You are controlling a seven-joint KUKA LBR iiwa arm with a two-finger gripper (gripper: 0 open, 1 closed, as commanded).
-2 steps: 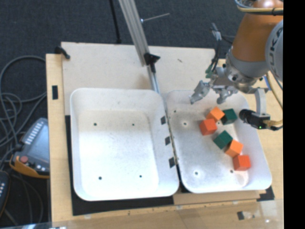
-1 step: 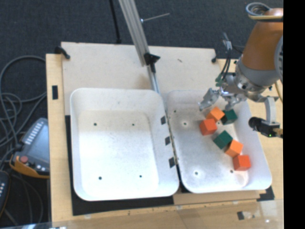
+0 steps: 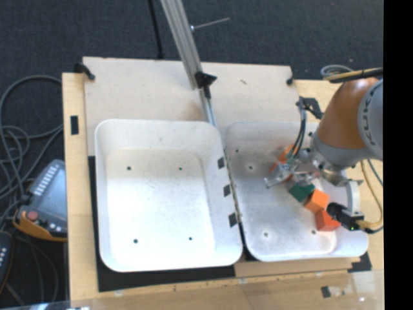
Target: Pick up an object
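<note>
Tabletop (image 3: 77, 250) carries 2 white bins side by side. Left bin (image 3: 161, 196) larger in view. Right bin (image 3: 258, 225) under arm (image 3: 345, 124), grey with orange band, reaching in from right. Claw (image 3: 284, 172) low over right bin's middle; finger spread cannot be told. Green block (image 3: 300, 191), orange block (image 3: 315, 203), red-orange block (image 3: 326, 221) clustered just right of claw, toward near-right corner.

Matt speckled white plastic bins (image 3: 161, 192), bare wood bench (image 3: 142, 89), ribbed metal rail (image 3: 181, 31)
</note>
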